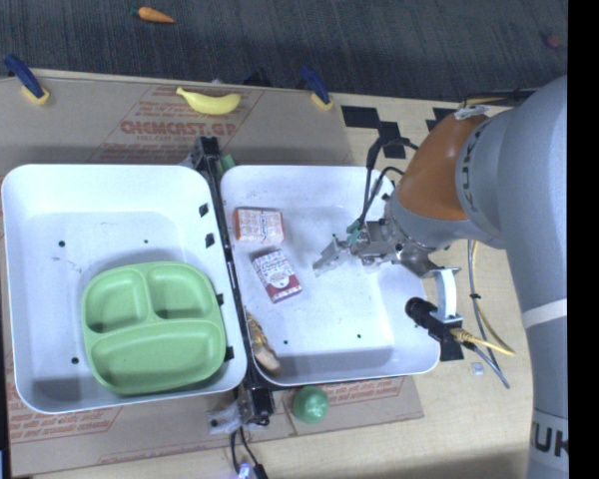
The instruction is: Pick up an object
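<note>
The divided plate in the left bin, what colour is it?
Light green; the divided plate shows clearly in the camera view.

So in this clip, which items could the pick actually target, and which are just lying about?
Belongs to the pick:
gripper above the right bin
orange box
red-and-white packet
tan item at the bin's corner

Lying about:
green tray in the left bin
banana
green ball
carrot

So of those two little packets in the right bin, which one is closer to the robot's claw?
The red-and-white packet, lower in the view, looks slightly closer to the gripper. The orange-tan packet lies above it, nearer the bin's far edge.
</note>
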`<control>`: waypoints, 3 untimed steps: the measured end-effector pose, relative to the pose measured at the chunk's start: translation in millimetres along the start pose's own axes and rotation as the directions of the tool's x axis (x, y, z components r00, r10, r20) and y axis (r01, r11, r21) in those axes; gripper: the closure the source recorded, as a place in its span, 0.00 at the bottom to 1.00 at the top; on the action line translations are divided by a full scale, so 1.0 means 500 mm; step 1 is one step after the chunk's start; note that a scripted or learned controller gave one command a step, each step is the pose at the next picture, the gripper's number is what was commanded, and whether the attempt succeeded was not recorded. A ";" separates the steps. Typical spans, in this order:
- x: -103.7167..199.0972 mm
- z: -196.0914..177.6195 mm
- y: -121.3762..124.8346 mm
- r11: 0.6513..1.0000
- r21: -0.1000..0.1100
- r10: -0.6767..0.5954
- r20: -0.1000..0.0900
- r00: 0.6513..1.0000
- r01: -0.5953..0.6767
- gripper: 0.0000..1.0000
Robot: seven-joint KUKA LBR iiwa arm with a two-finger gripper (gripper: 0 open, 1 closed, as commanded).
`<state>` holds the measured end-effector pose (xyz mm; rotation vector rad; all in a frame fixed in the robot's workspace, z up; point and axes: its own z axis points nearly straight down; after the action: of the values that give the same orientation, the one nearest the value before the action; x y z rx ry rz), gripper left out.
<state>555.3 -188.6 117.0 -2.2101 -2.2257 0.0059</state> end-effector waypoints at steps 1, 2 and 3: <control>0.065 0.049 0.204 1.000 -0.006 0.002 0.001 1.000 -0.002 0.00; 0.067 0.028 0.205 1.000 -0.005 -0.005 0.000 1.000 0.005 1.00; 0.194 -0.027 0.204 1.000 -0.004 0.000 -0.001 1.000 0.000 1.00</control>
<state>656.9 -90.7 129.8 -2.2115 -2.2275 0.0005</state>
